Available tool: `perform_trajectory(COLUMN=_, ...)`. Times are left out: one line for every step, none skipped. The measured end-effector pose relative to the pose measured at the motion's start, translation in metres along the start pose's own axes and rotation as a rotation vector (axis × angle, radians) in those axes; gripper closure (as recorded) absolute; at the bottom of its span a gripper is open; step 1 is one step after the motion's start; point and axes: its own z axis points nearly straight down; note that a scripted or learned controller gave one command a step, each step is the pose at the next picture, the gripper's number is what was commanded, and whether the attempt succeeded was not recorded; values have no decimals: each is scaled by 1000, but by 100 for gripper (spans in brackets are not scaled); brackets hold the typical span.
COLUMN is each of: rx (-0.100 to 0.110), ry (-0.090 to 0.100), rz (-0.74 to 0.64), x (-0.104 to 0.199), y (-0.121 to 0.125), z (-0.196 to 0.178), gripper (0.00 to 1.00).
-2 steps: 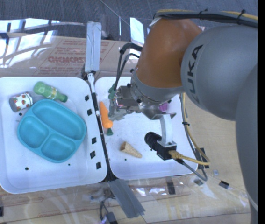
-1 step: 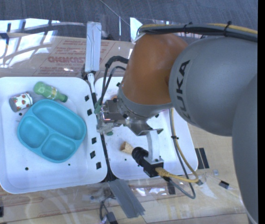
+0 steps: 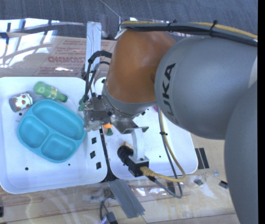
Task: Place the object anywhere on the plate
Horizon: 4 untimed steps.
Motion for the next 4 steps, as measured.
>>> perform_trajectory(rx=-11, ry=3, rz=3, x=-41, y=0, z=-149, gripper=100)
perform_trajectory(rx=10, ry=-4, rz=0, x=20, y=-1, z=-2, gripper=100)
perform_trajectory(rx=-10, ry=2, rz=6, x=-46, y=9, z=-149, gripper=100)
perform_trajectory(rx=11, ry=-2, rz=3, x=-60, y=4, z=73, gripper=100)
